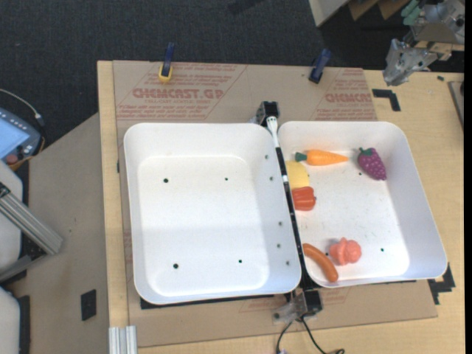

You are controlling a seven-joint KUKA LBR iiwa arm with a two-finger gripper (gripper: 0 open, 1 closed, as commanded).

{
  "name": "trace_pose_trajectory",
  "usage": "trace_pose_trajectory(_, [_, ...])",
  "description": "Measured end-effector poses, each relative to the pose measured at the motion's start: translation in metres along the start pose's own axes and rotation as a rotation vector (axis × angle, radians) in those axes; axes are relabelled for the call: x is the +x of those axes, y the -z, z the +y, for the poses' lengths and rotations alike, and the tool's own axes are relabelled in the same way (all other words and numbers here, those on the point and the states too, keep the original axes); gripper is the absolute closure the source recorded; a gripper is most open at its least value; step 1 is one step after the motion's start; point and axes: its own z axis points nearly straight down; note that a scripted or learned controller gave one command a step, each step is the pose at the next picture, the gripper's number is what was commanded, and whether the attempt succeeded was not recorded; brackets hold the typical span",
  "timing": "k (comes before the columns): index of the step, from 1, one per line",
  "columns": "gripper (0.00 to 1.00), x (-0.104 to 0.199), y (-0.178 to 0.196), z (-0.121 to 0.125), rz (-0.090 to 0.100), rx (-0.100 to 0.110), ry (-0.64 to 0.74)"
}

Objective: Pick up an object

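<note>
The right bin holds several toy foods. An orange carrot lies at its back, with a purple bunch of grapes to the right of it. A yellow piece and a red pepper sit against the bin's left wall. Near the front lie a brown-orange sausage and a pink fruit. My gripper hangs high at the back right, beyond the bench's far edge and well away from the bins. It is open with nothing between its fingers.
The left bin sits beside the right one on a cardboard sheet. A blue clamp and a yellow-blue clamp grip the sheet's back edge. A black clip joins the bins at the back.
</note>
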Motion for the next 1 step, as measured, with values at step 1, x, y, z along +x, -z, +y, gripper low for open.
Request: trace_pose_trajectory(1, [1.0,-0.0058,0.0074,-0.0003,-0.004,0.002,-0.008])
